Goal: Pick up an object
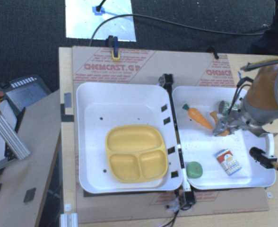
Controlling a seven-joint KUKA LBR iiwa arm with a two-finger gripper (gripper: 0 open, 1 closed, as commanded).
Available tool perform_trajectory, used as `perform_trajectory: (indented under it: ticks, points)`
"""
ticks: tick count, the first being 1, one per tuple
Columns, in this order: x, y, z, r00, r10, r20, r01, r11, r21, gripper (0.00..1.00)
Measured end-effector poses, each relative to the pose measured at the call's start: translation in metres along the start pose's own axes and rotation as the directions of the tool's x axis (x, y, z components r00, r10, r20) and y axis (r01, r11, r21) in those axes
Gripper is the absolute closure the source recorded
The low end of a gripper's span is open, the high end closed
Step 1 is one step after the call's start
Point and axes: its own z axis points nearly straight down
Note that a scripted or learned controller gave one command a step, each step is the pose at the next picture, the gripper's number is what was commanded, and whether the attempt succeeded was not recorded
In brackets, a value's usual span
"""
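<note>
Tool (220,129) low in the right bin (252,181), finger spread impossible to tell. Just left of the tool, nearly touching: carrot (198,117). Below it: small red-and-white box (228,161). Lower left: green round thing (194,169). Far left, in the other bin (89,126): yellow tray (136,152).

- I am seeing the arm (271,91) running off the right edge, so its upper links are being cut from my view.
- The gripper (220,130) is covering an orange object (215,115) beside the carrot (198,117); I am not making out what that object is, nor how the fingers are set.
- The print on the small red-and-white box (228,161) is staying too small for me to read.
- The grey device (21,93) at the left is being clipped by the edge.
</note>
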Motion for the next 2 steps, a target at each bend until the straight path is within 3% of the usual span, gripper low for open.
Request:
perform_trajectory:
  ticks: [2]
  points:
    - [-0.012, 0.012, -0.092, 1.000, -0.002, 0.001, 0.002, 1.000, -0.004, 1.00]
